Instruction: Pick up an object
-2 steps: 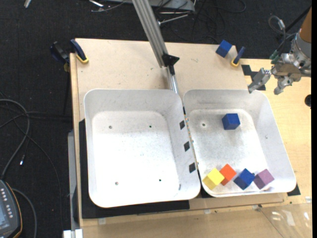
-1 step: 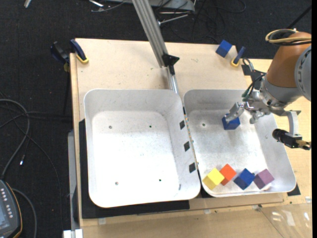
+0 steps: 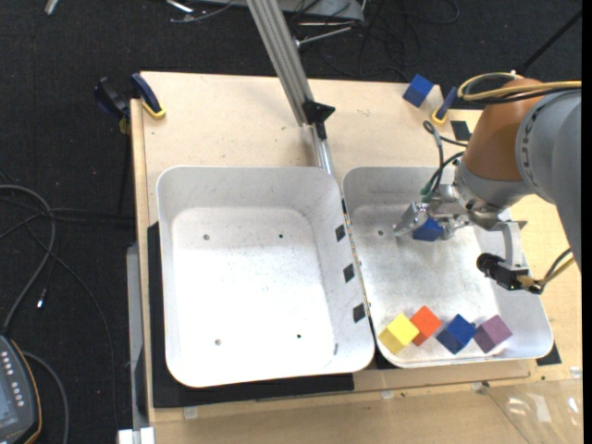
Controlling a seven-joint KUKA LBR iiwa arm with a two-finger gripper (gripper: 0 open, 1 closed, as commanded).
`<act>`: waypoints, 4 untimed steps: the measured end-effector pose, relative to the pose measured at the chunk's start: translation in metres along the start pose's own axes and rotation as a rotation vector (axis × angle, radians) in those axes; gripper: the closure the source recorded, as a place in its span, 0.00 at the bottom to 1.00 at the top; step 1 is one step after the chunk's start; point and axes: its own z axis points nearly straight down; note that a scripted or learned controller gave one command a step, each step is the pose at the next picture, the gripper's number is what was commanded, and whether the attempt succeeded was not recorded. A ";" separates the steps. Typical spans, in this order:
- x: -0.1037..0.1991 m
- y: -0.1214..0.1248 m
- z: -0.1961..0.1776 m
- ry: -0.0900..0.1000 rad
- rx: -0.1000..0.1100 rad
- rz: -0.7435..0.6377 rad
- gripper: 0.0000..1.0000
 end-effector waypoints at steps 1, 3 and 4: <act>0.000 -0.001 -0.009 0.004 0.003 0.004 1.00; 0.162 0.007 -0.143 0.008 0.001 -0.007 1.00; 0.224 0.042 -0.114 0.006 0.006 -0.005 1.00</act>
